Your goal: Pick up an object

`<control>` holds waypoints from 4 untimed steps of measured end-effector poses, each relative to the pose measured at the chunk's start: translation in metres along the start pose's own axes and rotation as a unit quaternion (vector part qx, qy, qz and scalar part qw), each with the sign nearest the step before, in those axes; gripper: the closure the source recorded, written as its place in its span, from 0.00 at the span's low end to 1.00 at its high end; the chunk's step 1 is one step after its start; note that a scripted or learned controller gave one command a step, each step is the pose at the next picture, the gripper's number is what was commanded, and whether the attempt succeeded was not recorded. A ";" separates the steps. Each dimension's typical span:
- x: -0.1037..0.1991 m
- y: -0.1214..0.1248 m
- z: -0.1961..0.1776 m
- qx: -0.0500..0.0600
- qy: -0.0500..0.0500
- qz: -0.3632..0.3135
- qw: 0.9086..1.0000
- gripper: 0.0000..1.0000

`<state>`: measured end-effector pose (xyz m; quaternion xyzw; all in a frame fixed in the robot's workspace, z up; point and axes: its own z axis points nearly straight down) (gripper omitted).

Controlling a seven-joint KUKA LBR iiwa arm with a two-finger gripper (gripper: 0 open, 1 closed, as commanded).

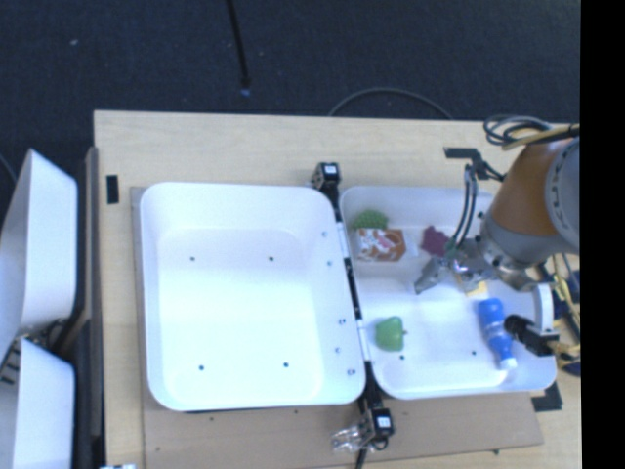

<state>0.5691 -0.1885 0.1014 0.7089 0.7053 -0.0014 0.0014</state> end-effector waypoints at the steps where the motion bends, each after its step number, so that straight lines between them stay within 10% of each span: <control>1: 0.038 0.078 0.000 0.000 0.001 -0.007 1.000 0.00; 2: -0.007 0.018 -0.002 -0.001 0.013 -0.005 1.000 0.00; 3: 0.047 0.081 0.002 0.006 0.001 -0.001 1.000 0.00; 4: -0.022 0.106 0.006 0.039 0.010 -0.006 0.999 0.00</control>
